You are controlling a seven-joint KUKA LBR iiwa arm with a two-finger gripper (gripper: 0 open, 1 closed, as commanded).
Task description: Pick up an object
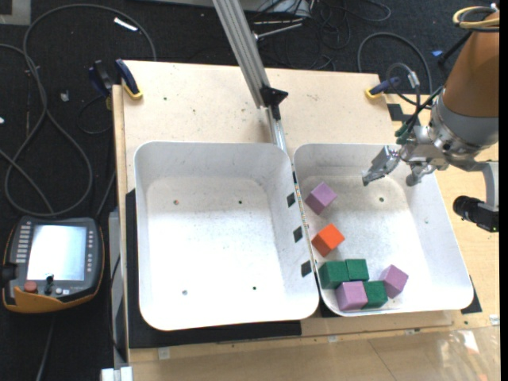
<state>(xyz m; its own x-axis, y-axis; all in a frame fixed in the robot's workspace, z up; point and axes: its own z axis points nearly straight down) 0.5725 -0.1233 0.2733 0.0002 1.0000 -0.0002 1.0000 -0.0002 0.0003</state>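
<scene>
In the right bin point(432, 213) lie several small blocks. A purple cube point(321, 197) sits near the bin's left wall, with an orange cube point(328, 239) just below it. At the front are green blocks point(344, 271) point(375, 294) and two more purple cubes point(352, 294) point(394, 279), packed close together. My gripper point(389, 181) hangs over the back of the right bin, to the right of the upper purple cube. It is open, its two fingers spread apart with nothing between them.
The left bin point(159, 213) stands beside the right one, their rims meeting at the middle. A slanted metal pole point(242, 42) runs down to that junction. Clamps point(127, 78) point(389, 86) grip the bench's back corners. A teach pendant point(51, 260) lies at far left.
</scene>
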